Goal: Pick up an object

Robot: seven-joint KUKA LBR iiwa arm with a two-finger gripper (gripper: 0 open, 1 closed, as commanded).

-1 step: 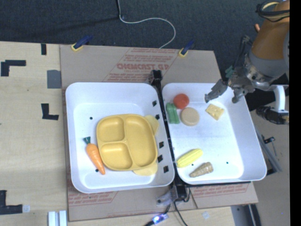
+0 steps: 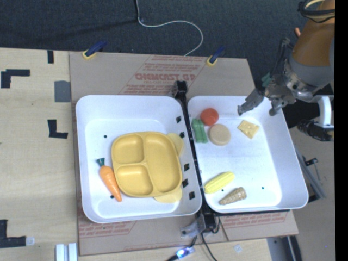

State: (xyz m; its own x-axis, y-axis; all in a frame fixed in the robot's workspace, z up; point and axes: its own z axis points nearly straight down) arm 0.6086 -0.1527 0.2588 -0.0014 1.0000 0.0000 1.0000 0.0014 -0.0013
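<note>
My gripper (image 2: 260, 108) hovers over the far edge of the right bin (image 2: 283, 162), its two dark fingers spread open with nothing between them. Just below it lies a yellow cheese wedge (image 2: 248, 128). To the left of that sit a beige round piece (image 2: 220, 134), a red tomato (image 2: 209, 116) and a green pickle (image 2: 199, 131). A yellow corn cob (image 2: 219, 182) and a tan cone-shaped piece (image 2: 232, 196) lie near the bin's front edge.
The left bin (image 2: 89, 145) holds a yellow divided tray (image 2: 147, 163) and an orange carrot (image 2: 110, 181) beside it. The arm's orange band (image 2: 316, 37) rises at the upper right. A white cable (image 2: 168, 23) runs across the dark floor behind the bench.
</note>
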